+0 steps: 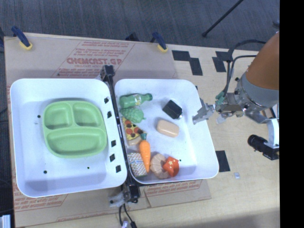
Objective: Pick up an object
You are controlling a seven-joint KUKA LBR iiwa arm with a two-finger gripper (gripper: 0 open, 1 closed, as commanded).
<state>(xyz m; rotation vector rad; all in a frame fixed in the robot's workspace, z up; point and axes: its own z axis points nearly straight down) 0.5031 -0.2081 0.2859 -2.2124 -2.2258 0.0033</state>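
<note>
Objects for picking lie together in the right bin (203, 141), all to the camera's left of the end effector (203, 114). Nearest it are the black block (172, 109) and the tan soap-shaped piece (168, 128), both lying apart from their neighbours with bare bin floor around them. That spacing probably makes them the easiest candidates for a two-finger grasp.

Farther from the end effector, along the divider side, the items crowd each other: the green bottle (135, 99), the green leafy piece (132, 114), the pizza slice (132, 128), and the carrot (145, 154). The red tomato-like item (171, 166) sits against a pale lumpy piece in the near corner. Fingers would likely foul adjacent items there.

The end effector hangs over the right bin's outer rim, with nothing between its fingers. Whether they are spread or pressed together cannot be told at this resolution.

The left bin (19, 141), farthest from the end effector, carries a green divided tray (74, 128). Both bins rest on cardboard clamped to the desk (247, 194), presumably to prevent shifting.
</note>
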